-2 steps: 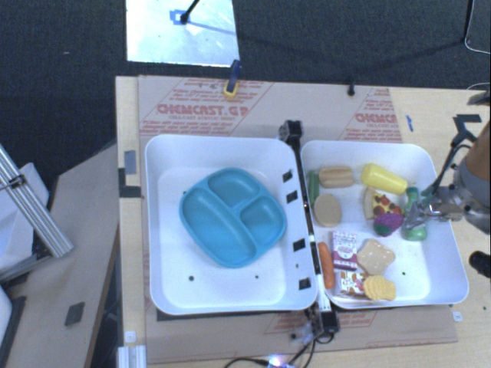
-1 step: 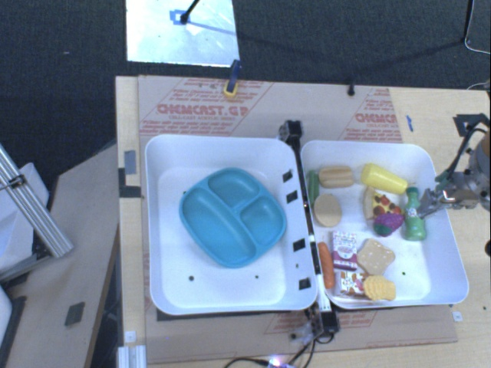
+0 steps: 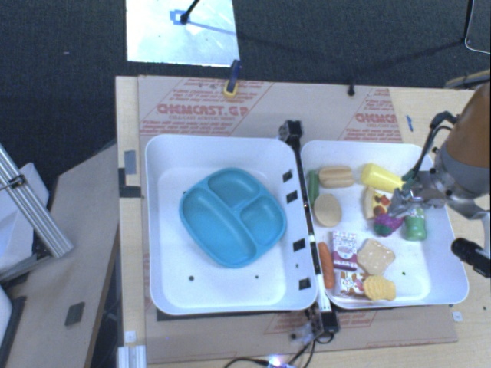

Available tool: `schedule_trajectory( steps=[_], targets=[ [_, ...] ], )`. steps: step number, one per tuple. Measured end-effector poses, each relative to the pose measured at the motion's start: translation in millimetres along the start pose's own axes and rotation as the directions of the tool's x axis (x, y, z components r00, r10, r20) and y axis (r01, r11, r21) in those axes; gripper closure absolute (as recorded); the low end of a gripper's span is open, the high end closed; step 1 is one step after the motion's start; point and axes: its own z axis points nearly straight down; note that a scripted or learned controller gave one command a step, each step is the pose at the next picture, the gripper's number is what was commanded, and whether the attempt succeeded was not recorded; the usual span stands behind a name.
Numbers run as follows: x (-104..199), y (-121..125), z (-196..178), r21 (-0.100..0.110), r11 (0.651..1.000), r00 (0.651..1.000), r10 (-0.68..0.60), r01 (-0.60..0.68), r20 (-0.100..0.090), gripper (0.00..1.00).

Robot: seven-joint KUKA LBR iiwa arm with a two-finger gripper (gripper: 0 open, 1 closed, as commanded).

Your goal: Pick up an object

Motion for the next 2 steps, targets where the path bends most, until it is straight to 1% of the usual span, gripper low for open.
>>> schedule_trajectory(
  steps=[1, 2],
  targets=[
    [57, 21, -6, -0.001, 1.0, 1.0, -0.002, 0.002, 0.0, 1.0],
    [103, 22, -5, 0.001, 1.0, 1.0, -0.001, 0.001, 0.0, 1.0]
  ],
)
